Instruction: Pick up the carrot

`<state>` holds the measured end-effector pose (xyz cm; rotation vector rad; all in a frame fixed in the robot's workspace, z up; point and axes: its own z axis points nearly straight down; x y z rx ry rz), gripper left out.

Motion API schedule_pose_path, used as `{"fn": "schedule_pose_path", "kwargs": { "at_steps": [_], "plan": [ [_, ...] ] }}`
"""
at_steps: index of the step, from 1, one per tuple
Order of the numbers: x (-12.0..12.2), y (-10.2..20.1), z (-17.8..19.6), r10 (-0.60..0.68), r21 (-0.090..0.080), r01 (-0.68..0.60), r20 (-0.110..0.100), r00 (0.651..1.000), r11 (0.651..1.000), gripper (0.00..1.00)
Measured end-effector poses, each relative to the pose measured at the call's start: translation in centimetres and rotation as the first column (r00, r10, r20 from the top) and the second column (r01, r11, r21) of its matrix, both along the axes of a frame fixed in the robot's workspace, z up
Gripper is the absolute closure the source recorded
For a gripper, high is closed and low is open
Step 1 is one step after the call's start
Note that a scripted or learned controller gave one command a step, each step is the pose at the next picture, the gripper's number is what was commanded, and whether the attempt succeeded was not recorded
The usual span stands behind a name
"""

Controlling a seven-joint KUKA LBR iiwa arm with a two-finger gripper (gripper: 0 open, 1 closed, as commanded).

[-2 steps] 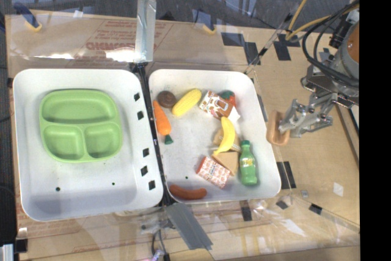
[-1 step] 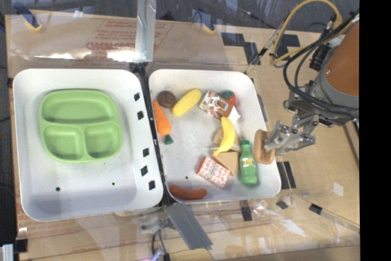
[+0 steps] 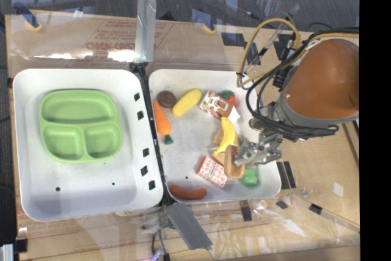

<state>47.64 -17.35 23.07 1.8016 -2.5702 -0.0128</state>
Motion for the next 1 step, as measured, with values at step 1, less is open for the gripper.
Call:
{"fn": "schedule_pose_path", "kwargs": {
  "at_steps": [1],
  "plan": [
    [0.31,-3.65,13.58,0.144,-0.012,-0.144,0.017,0.989,0.99,1.0]
  ]
}}
